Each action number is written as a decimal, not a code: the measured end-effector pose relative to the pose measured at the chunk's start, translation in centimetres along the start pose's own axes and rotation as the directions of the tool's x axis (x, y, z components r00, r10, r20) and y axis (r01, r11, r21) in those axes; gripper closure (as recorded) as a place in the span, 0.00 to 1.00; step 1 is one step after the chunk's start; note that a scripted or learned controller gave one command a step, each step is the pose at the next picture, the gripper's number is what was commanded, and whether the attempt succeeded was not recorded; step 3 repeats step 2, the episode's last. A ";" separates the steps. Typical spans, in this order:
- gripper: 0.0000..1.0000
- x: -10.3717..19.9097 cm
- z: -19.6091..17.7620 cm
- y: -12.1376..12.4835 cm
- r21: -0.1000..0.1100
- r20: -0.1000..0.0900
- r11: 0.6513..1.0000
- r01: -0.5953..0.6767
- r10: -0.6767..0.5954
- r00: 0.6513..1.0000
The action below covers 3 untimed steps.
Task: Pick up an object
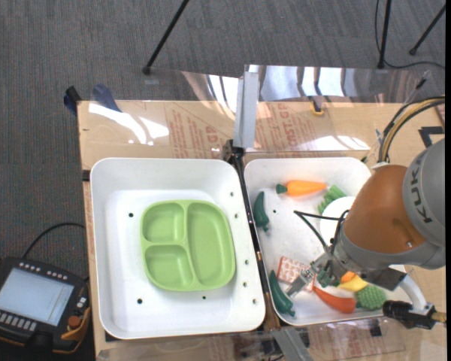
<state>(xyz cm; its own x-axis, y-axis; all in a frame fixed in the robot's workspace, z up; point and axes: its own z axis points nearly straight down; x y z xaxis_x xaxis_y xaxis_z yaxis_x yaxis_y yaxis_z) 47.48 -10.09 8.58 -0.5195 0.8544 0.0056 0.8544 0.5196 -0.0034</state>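
Note:
My gripper [308, 278] hangs low in the right bin [361, 168], near its front. It sits just right of a small brown waffle-like piece [289, 268]. Beside it on the right lie a yellow piece [354, 283], a red-orange chili [335, 299] and a green broccoli [371, 297]. A dark green vegetable [280, 294] lies against the bin's front left wall. Farther back are an orange carrot [305, 188], a dark green cucumber [261, 210], a light green piece [332, 197] and a white disc [337, 211], partly hidden by the arm.
The left bin [109, 201] holds a light green divided plate [188, 244]. The orange-banded wrist [387, 216] covers the right bin's right side. A teach pendant [30, 298] lies on the floor at lower left. Tripod legs stand behind the bench.

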 end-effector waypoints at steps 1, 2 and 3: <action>0.00 -8.3 -0.5 -4.4 -0.003 0.004 0.982 0.186 -0.186 0.982; 1.00 -8.3 -1.4 -4.4 -0.003 0.002 0.982 0.187 -0.187 0.982; 1.00 -8.3 -1.4 -4.4 -0.003 0.002 0.982 0.187 -0.187 0.982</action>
